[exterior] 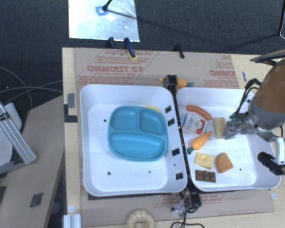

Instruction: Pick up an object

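From the overhead camera you've got the two-finger gripper [229, 128] low in the right white bin [256, 180], just beside the pale tan block [219, 126] at its 9 o'clock. Can't tell whether it's gripping. The orange toy carrot [201, 140] sits near, around 8 o'clock.

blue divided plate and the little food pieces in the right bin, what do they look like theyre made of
Blue divided plate: likely moulded plastic, with a matte, even colour and soft rounded dividers. Sausage, carrot and cheese wedge: apparently toy food in plastic or rubber, with flat uniform colours and a slight sheen.
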Tool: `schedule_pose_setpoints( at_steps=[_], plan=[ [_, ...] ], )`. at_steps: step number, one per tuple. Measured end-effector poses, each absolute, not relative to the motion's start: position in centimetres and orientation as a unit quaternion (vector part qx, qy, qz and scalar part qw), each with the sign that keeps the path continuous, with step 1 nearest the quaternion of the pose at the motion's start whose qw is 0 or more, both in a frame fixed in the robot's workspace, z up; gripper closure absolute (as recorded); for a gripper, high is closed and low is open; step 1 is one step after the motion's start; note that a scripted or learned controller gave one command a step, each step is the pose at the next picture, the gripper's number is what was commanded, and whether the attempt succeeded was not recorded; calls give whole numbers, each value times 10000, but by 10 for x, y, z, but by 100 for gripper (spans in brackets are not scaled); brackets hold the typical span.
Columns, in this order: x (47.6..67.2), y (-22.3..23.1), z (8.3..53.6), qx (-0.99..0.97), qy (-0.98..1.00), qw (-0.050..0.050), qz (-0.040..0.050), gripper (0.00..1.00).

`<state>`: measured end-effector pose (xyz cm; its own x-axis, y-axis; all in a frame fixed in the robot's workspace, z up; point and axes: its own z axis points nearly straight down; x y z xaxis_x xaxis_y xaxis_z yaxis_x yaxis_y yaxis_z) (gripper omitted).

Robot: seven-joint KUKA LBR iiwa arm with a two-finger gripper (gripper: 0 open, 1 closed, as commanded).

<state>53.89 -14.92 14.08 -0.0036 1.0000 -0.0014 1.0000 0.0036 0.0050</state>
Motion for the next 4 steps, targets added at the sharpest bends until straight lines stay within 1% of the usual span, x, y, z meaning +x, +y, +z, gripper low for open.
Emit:
schedule_pose_setpoints(
  at_steps=[1,2,3,4],
  plan=[
    [539,-148,205,7056,7086,34,20,100],
    [541,-148,226,7056,7086,19,12,100],
    [570,-115,228,7040,7102,13,17,100],
    [603,-74,216,7040,7102,16,14,100]
  ],
)
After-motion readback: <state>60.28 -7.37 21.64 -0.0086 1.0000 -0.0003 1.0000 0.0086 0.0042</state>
